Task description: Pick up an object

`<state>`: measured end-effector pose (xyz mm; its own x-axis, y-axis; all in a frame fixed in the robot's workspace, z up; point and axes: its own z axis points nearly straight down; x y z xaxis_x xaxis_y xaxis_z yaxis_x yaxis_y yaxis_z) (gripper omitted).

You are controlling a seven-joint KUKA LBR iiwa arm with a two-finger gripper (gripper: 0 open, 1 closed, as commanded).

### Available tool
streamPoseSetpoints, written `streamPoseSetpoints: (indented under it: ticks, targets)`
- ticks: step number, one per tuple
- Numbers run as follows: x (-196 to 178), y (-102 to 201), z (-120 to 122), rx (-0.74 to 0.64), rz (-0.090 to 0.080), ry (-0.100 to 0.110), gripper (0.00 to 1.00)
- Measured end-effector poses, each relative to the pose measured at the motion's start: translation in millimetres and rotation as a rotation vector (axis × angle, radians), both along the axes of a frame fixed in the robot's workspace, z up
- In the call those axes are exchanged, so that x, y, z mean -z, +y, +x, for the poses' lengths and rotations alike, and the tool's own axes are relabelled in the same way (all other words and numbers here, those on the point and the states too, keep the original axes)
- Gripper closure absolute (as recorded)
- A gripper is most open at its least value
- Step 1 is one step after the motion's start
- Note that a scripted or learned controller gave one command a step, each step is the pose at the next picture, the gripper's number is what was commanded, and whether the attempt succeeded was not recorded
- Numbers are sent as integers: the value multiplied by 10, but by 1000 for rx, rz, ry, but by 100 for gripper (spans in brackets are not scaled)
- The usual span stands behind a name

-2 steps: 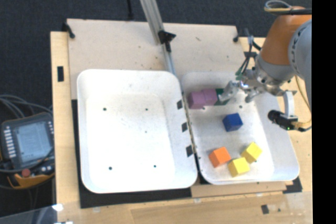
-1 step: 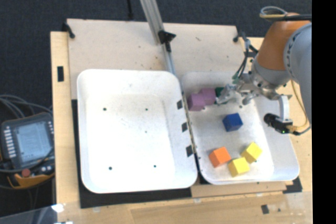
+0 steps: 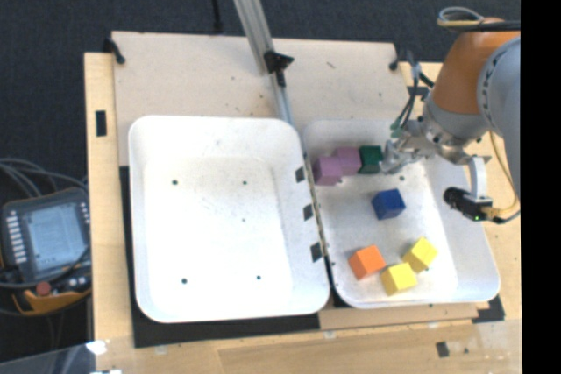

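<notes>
Dark carpet surrounds a pale wooden bench (image 3: 219,74) that carries two shallow white bins side by side. At the far left edge of the scene, off the bench, a grey teach pendant (image 3: 46,239) lies on the floor with its cables. On the bench, the left bin (image 3: 149,188) comes next. A slanted aluminium post (image 3: 250,13) rises from the far side, down toward the gap between the bins. The right bin (image 3: 465,276) holds the blocks: a purple block (image 3: 337,165) at its far left corner, a green block (image 3: 371,158) touching it on the right, a blue block (image 3: 388,204) near the middle, then an orange block (image 3: 367,261) and two yellow blocks (image 3: 399,278) (image 3: 422,254) at the near side. The gripper (image 3: 392,160) hangs just beside the green block, on its right. Whether its jaws are apart or together, I cannot tell. The grey arm with its orange band (image 3: 465,74) reaches in from the right.
</notes>
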<state>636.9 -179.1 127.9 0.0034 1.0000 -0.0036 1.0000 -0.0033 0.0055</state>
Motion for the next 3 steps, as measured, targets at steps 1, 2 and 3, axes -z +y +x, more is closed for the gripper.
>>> streamPoseSetpoints:
  ticks: [1,2,3]
  targets:
    - [-636,-78,25,3,0,-3,100]
    - [-790,-89,34,-1,2,2,100]
    - [-769,370,-10,-8,4,5,100]
